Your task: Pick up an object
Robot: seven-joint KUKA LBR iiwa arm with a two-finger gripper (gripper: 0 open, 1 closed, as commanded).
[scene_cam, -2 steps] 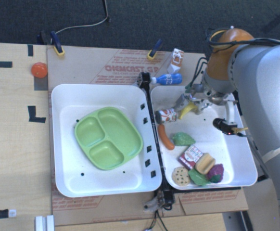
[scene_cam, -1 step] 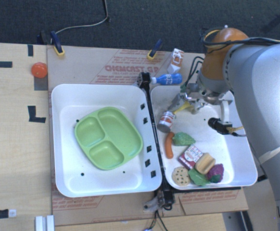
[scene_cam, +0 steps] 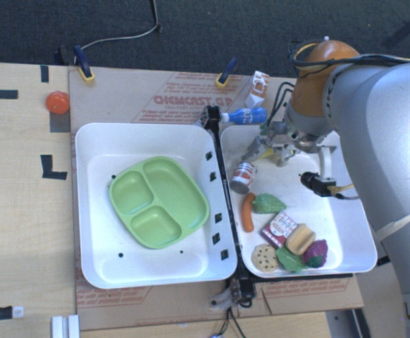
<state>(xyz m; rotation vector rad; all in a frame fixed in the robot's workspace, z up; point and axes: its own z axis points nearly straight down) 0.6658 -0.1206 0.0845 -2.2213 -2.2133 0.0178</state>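
Note:
My gripper point(scene_cam: 270, 148) hangs low over the back of the right bin point(scene_cam: 353, 210), under the grey arm with its orange band point(scene_cam: 325, 55). Just in front and to the left of it lies a small can point(scene_cam: 242, 177), tipped over near the divider. Nearer the front are an orange carrot point(scene_cam: 248, 212), a green leafy piece point(scene_cam: 269, 203), a red and white box point(scene_cam: 281, 227), a bread roll point(scene_cam: 300, 239), purple grapes point(scene_cam: 318, 251), a cookie point(scene_cam: 264, 258) and a green item point(scene_cam: 289, 260). I see nothing held in the gripper.
The left bin point(scene_cam: 92, 189) holds a green divided plate point(scene_cam: 158, 201). A blue bottle point(scene_cam: 246, 116) lies at the right bin's back rim, with a small carton point(scene_cam: 260, 85) behind it. An orange ball point(scene_cam: 58, 103) sits on the bench at far left.

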